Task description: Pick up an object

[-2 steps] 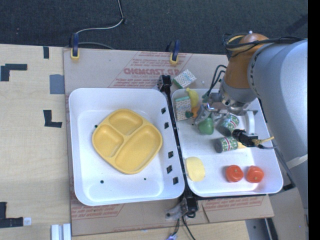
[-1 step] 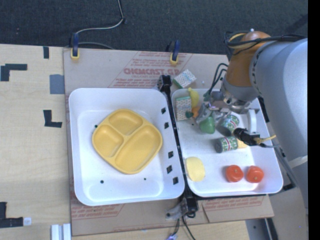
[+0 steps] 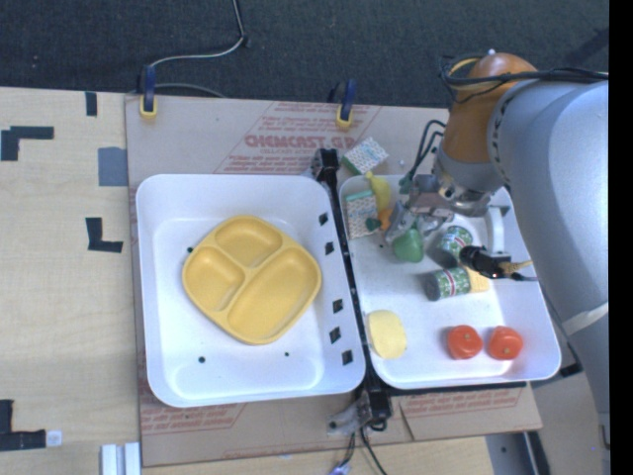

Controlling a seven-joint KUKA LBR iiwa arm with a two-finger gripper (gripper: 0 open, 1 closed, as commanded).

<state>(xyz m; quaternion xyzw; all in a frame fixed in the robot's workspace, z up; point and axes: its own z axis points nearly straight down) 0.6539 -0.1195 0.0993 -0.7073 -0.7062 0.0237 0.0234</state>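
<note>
My gripper (image 3: 402, 222) reaches down into the upper part of the right bin (image 3: 425, 364), below the orange-banded wrist (image 3: 475, 117). It sits directly above a green rounded object (image 3: 408, 247), touching or nearly touching its top. Just to its left are a small printed carton (image 3: 361, 209) and a yellow banana-shaped piece (image 3: 381, 187). To its right lie a green-and-white can (image 3: 456, 238) and a second labelled can (image 3: 448, 284) on its side. Nothing can be seen lifted off the bin floor.
Two red tomatoes (image 3: 463, 341) (image 3: 504, 343) and a pale yellow lump (image 3: 387, 333) lie along the right bin's front. A yellow divided plate (image 3: 252, 277) fills the left bin (image 3: 163, 364). A patterned card (image 3: 367, 153) rests on the back rim. The arm covers the bin's right side.
</note>
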